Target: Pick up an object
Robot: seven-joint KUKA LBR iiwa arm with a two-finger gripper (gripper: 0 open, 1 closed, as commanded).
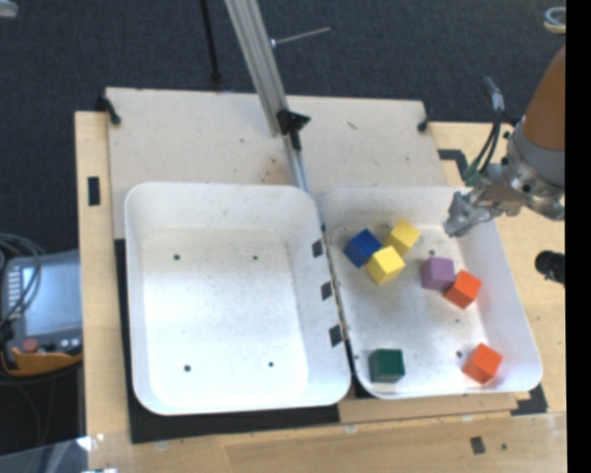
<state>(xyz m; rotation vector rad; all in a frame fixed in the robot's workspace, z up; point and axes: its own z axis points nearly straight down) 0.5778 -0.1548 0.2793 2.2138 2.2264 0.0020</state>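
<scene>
Looking down on a bench with two white bins side by side, the arm enters from the right and its gripper hangs over the right bin's far edge, above the blocks and touching none. The right bin holds seven small blocks: a blue block touching two yellow blocks near the far left corner, a purple block against an orange block mid-bin, a green block at the near left corner, another orange block at the near right corner. The left bin sits beside it. The blocks look light, rigid and flat-sided (probably easy to pinch). The green block stands alone; opposite faces would suit a grasp.
</scene>
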